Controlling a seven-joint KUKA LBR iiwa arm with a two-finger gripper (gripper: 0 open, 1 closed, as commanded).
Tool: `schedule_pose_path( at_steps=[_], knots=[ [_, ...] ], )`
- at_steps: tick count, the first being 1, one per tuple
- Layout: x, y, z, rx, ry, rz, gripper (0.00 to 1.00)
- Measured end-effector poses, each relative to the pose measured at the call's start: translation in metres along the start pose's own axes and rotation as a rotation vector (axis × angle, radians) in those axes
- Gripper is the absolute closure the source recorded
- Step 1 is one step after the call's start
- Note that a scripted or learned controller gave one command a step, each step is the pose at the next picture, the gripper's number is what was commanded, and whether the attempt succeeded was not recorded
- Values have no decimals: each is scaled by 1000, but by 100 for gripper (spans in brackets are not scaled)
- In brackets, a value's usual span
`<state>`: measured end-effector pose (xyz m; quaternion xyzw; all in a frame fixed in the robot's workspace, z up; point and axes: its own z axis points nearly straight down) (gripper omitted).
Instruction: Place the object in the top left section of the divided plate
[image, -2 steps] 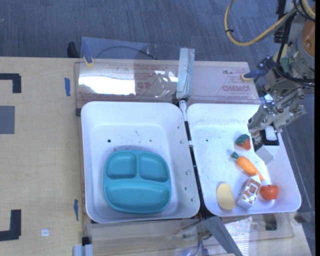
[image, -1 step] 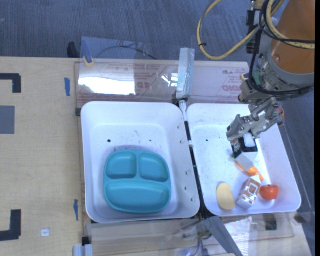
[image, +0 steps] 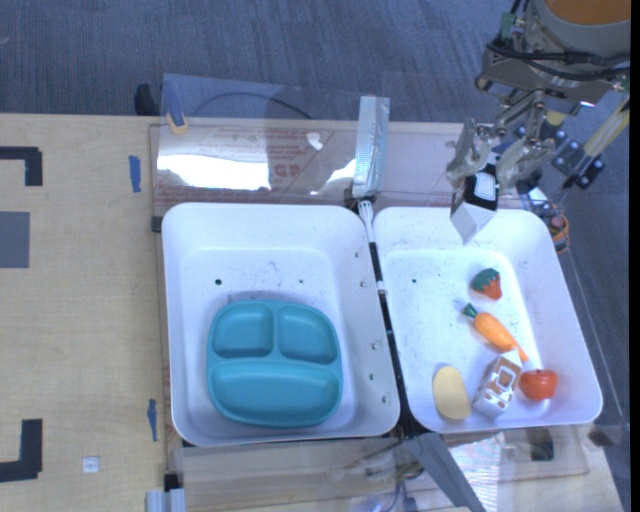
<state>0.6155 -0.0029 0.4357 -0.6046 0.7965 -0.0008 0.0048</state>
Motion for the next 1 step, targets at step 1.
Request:
schedule_pose_path(
  at_steps=[1],
  knots=[
    [16,9,251,-6,4,180,100]
  ],
)
